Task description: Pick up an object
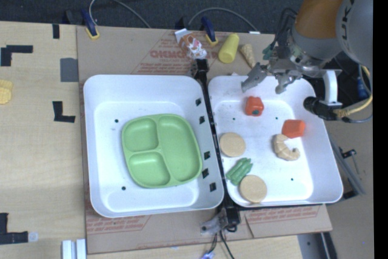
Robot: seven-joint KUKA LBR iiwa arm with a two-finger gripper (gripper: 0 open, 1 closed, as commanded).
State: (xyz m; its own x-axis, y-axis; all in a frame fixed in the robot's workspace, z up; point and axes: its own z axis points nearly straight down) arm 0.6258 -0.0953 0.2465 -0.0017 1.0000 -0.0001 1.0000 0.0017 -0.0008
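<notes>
Two white bins sit side by side. Over the right bin (315,185) hangs the gripper (270,82), fingers spread wide and holding nothing, just above a red pepper (254,106). The left bin (103,130) holds a green divided plate (160,150).

Smooth green plastic plate (161,150), cardboard underlay (121,51)

counting what is lying in and around the bins

two white bins (97,130) (321,185) are sitting side by side. one green divided plate (160,150) is resting in the left. the right is holding two round biscuits (232,145) (253,188), two red pieces (254,106) (293,128), one croissant (285,147) and one green bean pod (239,170).
</notes>
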